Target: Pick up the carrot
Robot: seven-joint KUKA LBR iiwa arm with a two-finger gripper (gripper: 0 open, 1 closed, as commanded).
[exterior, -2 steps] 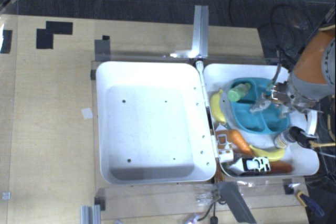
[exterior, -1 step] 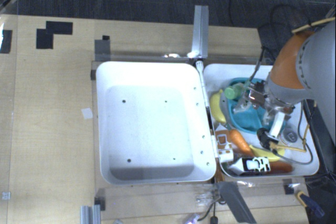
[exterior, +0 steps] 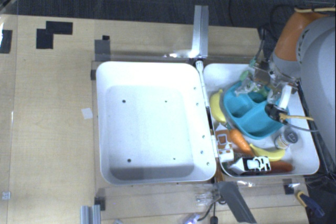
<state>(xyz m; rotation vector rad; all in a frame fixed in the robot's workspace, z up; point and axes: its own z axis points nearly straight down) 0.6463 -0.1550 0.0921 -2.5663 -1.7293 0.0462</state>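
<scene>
Right bin (exterior: 314,161), crowded. The carrot (exterior: 239,140) lies near the bin's front-left part, just beside the blue bowl (exterior: 253,115) on its lower-left side. Its long axis runs on a diagonal, upper-left to lower-right in the view, with one end close to the bowl's rim and the other pointing toward the yellow banana (exterior: 270,153) along the front. A small printed card or packet (exterior: 224,145) sits just left of it. A second yellow piece (exterior: 216,107) curves along the bowl's left side.

The hand (exterior: 261,84) hangs over the back part of the same bin, above the far rim of the blue bowl. Metal parts and cabling clutter that spot; I cannot tell whether it is open or closed, and nothing is visibly held.

The key relation: the carrot lies toward the front and to the left of the hand, with the bowl between the two. My judgement is that the next move calls for travel across the bowl toward the front-left, then a turn of the wrist to close across the carrot's narrow width, square to that diagonal. Risk: bowl rim and banana crowd both ends.

Left bin (exterior: 152,118) sits beside it on the tabletop (exterior: 47,128).
</scene>
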